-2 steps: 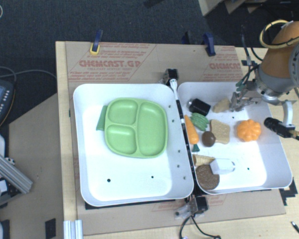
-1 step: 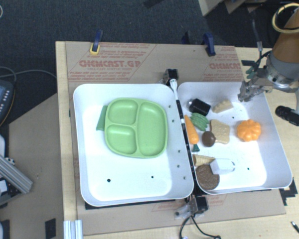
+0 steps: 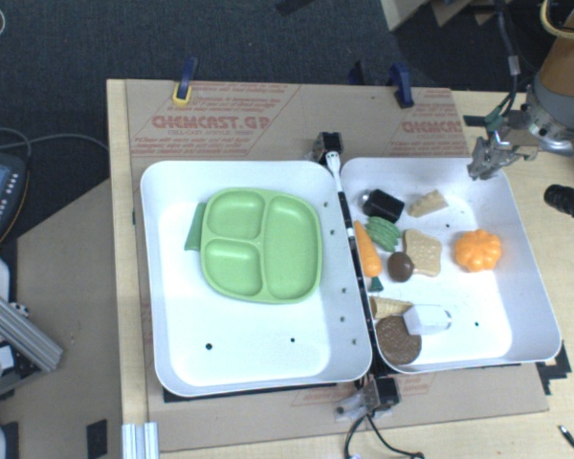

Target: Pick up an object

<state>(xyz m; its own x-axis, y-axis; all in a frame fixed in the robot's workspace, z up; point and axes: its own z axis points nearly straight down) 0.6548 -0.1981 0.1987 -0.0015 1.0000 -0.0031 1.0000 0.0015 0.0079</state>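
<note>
Right now the tool [image 3: 482,165], whose opening I cannot tell, hangs over the right bin [image 3: 531,299]'s far corner, well apart from the orange pumpkin [image 3: 477,250], so a straight descent likely strikes the rim and grabs nothing.

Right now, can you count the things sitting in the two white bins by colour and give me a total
Green: 2, the divided plate and a leafy piece
Orange: 2, the carrot and the small pumpkin
Tan: 3, two crackers and a cone
Brown: 2, a round ball and a cookie
Black: 1, a block
White: 1, a small piece
Total: 11
</note>
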